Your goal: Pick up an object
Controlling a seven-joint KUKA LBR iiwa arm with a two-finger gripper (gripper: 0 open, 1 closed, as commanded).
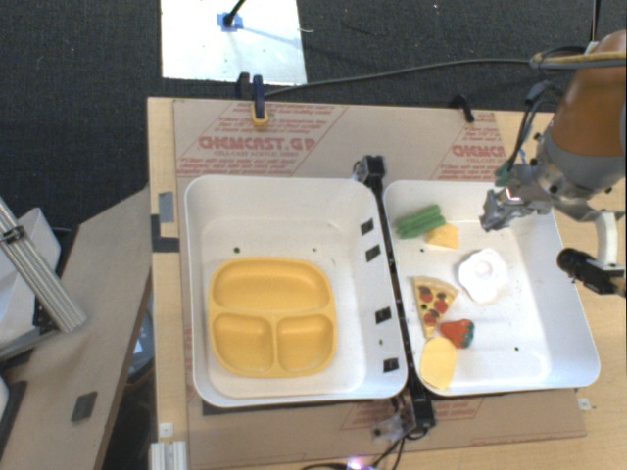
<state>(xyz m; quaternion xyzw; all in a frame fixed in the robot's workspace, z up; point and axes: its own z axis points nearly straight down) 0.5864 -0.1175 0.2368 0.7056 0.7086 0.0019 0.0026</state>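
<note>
1. Right bin [568,360] is the landmark; all loose items lie inside it.
2. White fried-egg piece [483,275] near bin centre; pizza slice [432,302] just left of it.
3. Red-and-green piece [458,332] below the pizza, touching a pale yellow disc [438,362] at the bin's near edge.
4. Green piece [419,220] and yellow wedge [443,237] at the bin's far-left corner, touching each other.
5. Pincer [502,207] hangs over the bin's far edge, above the egg; nothing visibly held; opening too blurred, cannot tell.
6. Left of the right bin: second bin [211,209] with a yellow divided tray [272,316].
</note>
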